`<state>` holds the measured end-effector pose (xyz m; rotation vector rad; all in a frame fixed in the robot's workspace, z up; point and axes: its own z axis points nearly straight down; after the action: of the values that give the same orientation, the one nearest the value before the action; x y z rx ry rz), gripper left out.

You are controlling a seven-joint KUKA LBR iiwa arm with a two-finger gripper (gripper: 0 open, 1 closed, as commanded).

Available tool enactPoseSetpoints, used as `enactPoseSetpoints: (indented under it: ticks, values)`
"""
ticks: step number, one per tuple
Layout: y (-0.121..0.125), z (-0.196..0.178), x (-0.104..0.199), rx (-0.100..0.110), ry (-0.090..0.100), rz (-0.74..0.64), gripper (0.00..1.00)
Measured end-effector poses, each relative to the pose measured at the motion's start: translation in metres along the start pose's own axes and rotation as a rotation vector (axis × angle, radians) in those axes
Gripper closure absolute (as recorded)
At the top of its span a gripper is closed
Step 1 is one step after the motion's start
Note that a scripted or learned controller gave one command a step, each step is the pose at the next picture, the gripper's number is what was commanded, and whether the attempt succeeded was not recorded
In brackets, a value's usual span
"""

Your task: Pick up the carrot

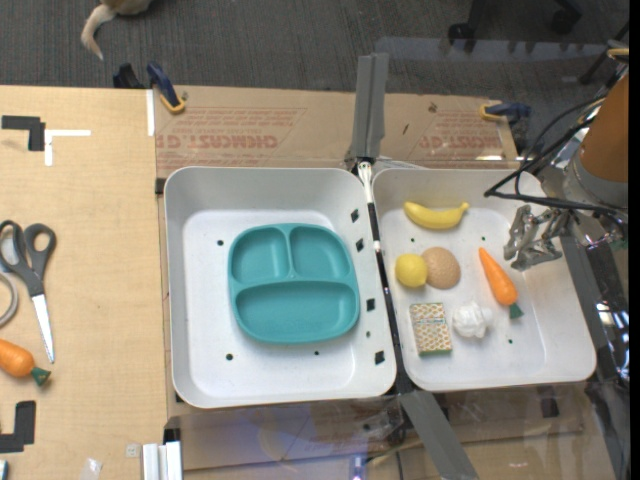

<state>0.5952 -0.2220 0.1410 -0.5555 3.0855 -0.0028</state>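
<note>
Though short, the carrot (pixel 497 277) is bright orange.

The plate (pixel 294 284) is lying in the left bin (pixel 185 298). The carrot (pixel 497 277) is lying in the right bin (pixel 560 358), the gripper (pixel 530 243) hanging just to its upper right.

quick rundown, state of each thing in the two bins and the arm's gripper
carrot: lying flat in the right bin, angled, not gripped
gripper: beside the carrot's upper end, holding nothing
banana: lying near the bin's far wall
lemon: resting against the brown round item
packet: lying flat
white crumpled item: resting beside the packet
teal divided plate: right side up in the left bin
</note>
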Motion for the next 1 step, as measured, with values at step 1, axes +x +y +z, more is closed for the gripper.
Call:
enactPoseSetpoints:
  ticks: [1]
  values:
    - [0.0001,0.0,-0.0001,0.0,0.0,0.0,0.0]
